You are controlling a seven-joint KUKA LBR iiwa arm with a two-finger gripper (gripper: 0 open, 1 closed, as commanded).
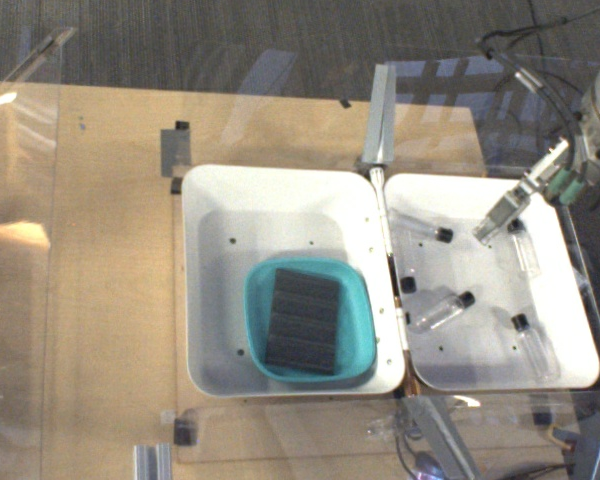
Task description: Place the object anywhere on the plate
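A teal plate (357, 303) sits in the left bin (210, 268), toward its front right. A dark ridged block (303, 320) lies flat on the plate. Several clear vials with black caps lie scattered in the right bin (570, 368): one (427, 230) at the back left, one (443, 309) in the middle, one (526, 252) at the back right and one (535, 345) at the front right. My gripper (486, 232) reaches down at a slant from the upper right. Its tip hangs over the back of the right bin, between the back-left and back-right vials.
A small black cap (407, 285) lies by the right bin's left wall. A grey metal rail (378, 118) runs back from the seam between the bins. Cables (510, 48) trail at the back right, and the wooden bench (80, 268) spreads out to the left.
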